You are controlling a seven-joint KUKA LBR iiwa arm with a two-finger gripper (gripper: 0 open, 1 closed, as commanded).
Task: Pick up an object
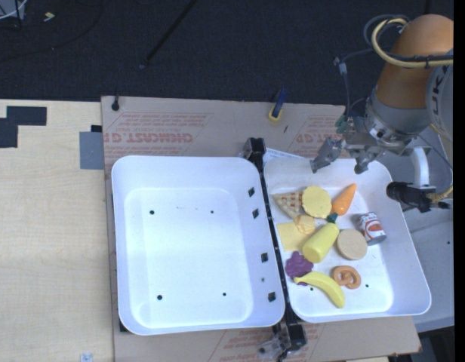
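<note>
Two white bins side by side on the bench: the left bin (134, 202) and the right bin (410, 277), sitting on cardboard (180, 130) whose red print reads upside down, too faint to make out. The arm (414, 59) hangs over the right bin's far edge, gripper (344, 157) spread wide, nothing between its fingers. Below it, the toy food: yellow bottle (321, 242), banana (324, 286), carrot (343, 198), yellow disc (316, 201), beige round (352, 244), pizza slice (288, 201), pretzel (346, 277), grapes (297, 264), and a small can (371, 228), label unreadable.
</note>
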